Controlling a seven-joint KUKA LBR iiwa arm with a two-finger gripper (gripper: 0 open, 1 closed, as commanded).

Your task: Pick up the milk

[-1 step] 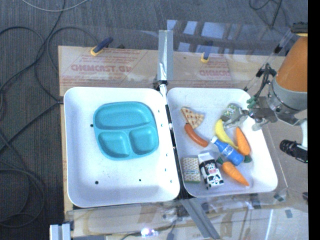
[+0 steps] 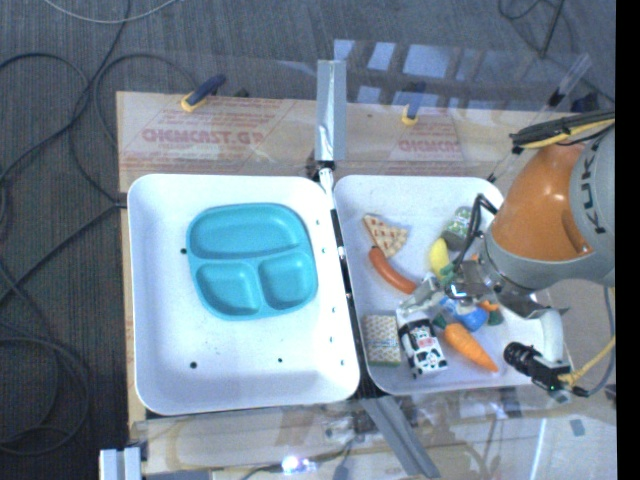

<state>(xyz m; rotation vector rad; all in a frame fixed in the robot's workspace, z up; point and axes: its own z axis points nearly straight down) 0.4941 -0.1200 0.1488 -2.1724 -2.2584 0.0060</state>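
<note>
The milk (image 2: pixel 422 347) is a small white carton with black cow patches. It lies in the right bin (image 2: pixel 352 268) near the front edge, between a tan cracker and an orange carrot. My gripper (image 2: pixel 446 295) hangs just above and behind the carton, at the end of the grey arm with the orange band (image 2: pixel 540 218) that comes in from the right. Nothing shows held in the gripper, and the carton rests on the bin floor.
Around the milk lie a tan cracker (image 2: pixel 380 337), a carrot (image 2: pixel 470 346), a blue piece (image 2: pixel 470 319), a sausage (image 2: pixel 392 270), a waffle wedge (image 2: pixel 385 233), a yellow fruit (image 2: pixel 438 256) and a greenish item (image 2: pixel 460 223). The left bin (image 2: pixel 150 298) holds a teal divided plate (image 2: pixel 252 258).
</note>
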